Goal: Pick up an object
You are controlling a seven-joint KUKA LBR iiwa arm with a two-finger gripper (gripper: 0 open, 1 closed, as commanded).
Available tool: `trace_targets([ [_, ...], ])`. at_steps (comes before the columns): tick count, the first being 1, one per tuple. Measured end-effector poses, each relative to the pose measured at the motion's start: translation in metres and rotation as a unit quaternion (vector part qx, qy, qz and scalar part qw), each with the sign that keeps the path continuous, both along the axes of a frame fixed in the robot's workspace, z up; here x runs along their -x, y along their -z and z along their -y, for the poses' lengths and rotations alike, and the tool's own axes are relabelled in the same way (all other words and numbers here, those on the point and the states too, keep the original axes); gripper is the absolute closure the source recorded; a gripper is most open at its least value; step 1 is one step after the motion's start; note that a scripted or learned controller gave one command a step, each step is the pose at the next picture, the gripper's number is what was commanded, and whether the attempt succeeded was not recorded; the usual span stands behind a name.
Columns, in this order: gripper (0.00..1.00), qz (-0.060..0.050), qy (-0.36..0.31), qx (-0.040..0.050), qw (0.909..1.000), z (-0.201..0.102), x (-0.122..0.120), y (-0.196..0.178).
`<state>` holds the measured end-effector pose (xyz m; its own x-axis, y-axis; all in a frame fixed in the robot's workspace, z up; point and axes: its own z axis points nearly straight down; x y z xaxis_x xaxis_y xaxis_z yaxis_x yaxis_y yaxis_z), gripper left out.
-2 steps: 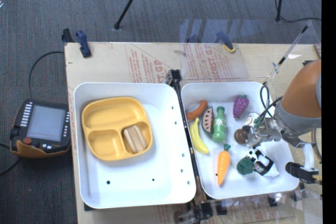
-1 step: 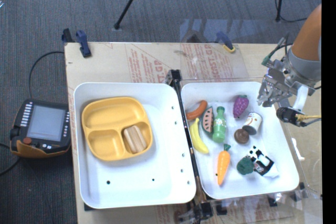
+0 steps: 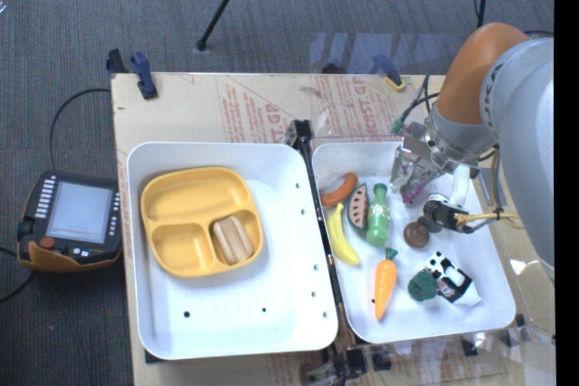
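Toy foods fill the right bin (image 3: pixel 493 280), any of them a candidate for picking: a red sausage (image 3: pixel 339 189) near its upper left corner, a watermelon slice (image 3: pixel 358 207) just below it, a yellow banana (image 3: pixel 341 237) along the left wall, a green bottle (image 3: pixel 377 214) standing beside the watermelon, an orange carrot (image 3: pixel 384 283) lower down, a small brown round piece (image 3: pixel 416 235), a green broccoli (image 3: pixel 422 286) and, touching it, a black-and-white item (image 3: pixel 449 277). Reaching in from the right, the grey arm with its orange band hangs over the bin's upper right part, and the gripper (image 3: pixel 412 176) sits low there, just right of the green bottle and above the brown piece; something pinkish shows at its tips, but I cannot tell whether it is gripped or whether the gripper is closed. To the left, the other white bin (image 3: pixel 271 321) holds a yellow divided plate (image 3: pixel 190 194) with a tan bread-like piece (image 3: pixel 232 240) in its lower right compartment. Beyond the bench, a handheld pendant (image 3: pixel 72 221) lies on the carpet.
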<state>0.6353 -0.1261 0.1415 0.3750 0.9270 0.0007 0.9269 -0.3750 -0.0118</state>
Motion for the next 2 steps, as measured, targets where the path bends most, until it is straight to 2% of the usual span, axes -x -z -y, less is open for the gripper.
trace_targets([
  [1,0.0,0.002,-0.001,0.001,1.0,0.001,-0.001,-0.003],
  [2,0.0,-0.001,0.053,0.0008,0.9986,-0.048,0.017,0.057],
])
